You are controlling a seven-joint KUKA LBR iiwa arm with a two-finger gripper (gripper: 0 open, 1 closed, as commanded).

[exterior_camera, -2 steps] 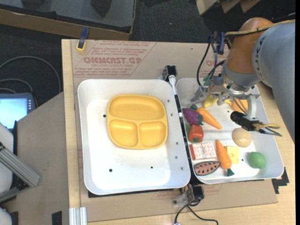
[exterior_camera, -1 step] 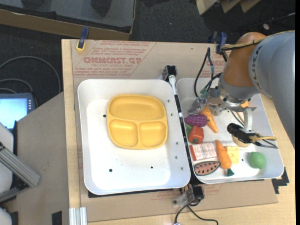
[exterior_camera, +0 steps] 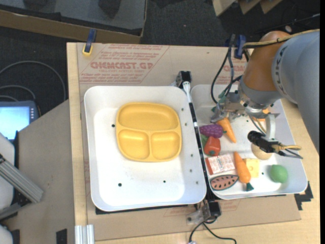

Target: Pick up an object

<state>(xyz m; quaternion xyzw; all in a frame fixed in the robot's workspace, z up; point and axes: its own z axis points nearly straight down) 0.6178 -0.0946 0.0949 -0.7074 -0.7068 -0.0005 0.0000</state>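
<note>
The hand is lowered into the upper part of the right bin, right of frame centre, just above a small carrot beside purple grapes. Whether it is spread or pressed together cannot be told. The carrot should be straddled across its width and descent kept vertical, so the grapes are not nudged.
</note>
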